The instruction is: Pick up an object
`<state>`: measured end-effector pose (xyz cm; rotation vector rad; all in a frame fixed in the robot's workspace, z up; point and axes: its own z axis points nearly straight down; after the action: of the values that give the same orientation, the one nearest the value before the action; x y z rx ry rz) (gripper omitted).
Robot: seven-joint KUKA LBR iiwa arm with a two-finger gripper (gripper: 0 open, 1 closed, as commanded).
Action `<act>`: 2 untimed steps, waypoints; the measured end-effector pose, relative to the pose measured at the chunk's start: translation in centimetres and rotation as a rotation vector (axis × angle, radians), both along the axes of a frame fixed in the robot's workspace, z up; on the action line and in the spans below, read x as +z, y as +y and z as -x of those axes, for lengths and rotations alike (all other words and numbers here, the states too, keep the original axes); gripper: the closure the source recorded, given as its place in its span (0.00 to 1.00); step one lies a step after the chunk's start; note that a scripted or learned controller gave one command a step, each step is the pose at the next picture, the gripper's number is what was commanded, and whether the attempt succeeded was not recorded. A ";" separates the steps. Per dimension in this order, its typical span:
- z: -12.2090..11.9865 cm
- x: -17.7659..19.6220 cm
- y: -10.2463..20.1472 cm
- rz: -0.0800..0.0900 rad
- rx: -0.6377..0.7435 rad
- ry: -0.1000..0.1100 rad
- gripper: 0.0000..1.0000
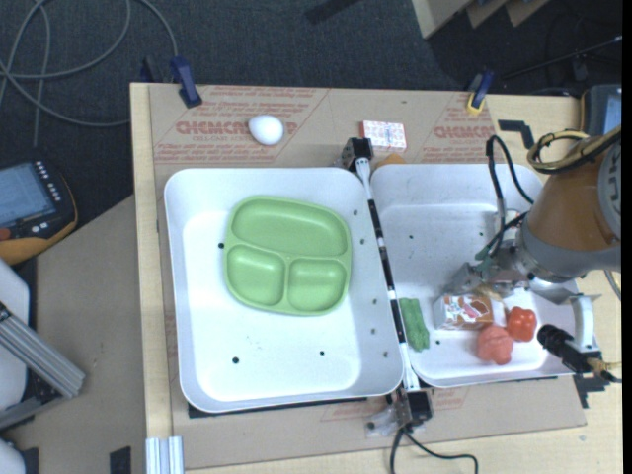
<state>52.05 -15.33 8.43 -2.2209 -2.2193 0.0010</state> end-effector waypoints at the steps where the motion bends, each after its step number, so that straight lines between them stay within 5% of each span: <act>1: -0.1 1.0 0.0 0.000 0.000 -0.002 1.00; 2: -5.4 10.1 6.9 0.000 0.003 -0.004 1.00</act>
<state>57.45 -8.43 18.51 -2.2201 -2.2242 -0.0025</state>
